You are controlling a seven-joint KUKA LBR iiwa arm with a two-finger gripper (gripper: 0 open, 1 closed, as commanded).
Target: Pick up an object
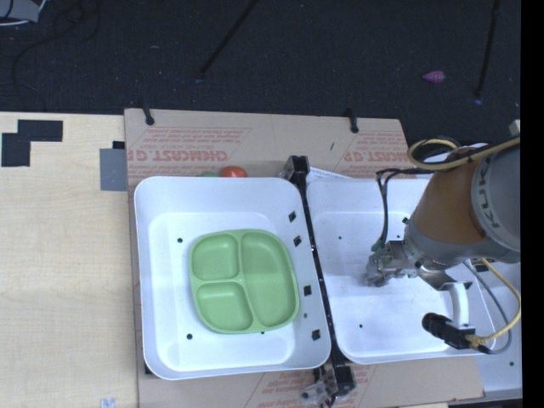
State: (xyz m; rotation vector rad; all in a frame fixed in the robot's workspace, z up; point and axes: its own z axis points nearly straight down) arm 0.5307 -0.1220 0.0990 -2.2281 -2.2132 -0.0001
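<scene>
A single fixed camera looks down at a slant from above the bench, far enough to take in both shallow white plastic bins side by side, the brown cardboard sheet beneath them, and dark floor beyond the far edge.

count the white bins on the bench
2. The left bin holds a green plate. The right bin sits beside it, with the arm reaching into it from the right. The arm covers part of that bin.
</scene>
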